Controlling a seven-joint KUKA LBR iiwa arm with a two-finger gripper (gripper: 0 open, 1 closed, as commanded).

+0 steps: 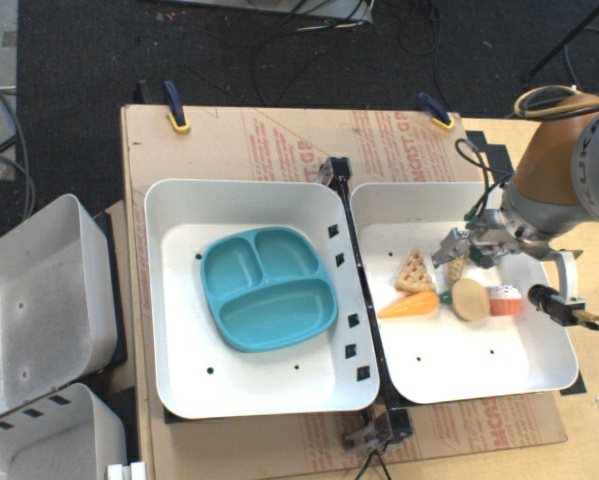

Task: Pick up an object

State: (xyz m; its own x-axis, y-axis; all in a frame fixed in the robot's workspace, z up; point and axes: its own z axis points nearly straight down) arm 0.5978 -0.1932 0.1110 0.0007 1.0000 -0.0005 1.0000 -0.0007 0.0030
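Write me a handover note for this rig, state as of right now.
Gripper: low over the right white bin, above the toys; nothing visibly held.
Right bin: tan waffle-patterned wedge, orange carrot toy, beige round bread-like toy, small cupcake toy with white top, clustered together.
Left white bin: teal divided plate.
Done: nothing lifted.
Left: grasp and lift one object.

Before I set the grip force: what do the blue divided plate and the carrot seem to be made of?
The blue divided plate looks like moulded plastic, with a matte to satin finish: even teal colour, rounded ridges between its compartments, soft highlights. The carrot looks like a toy, probably plastic or rubber: uniform orange, smooth surface, a green tip. Whether it is hard or soft cannot be told from here.
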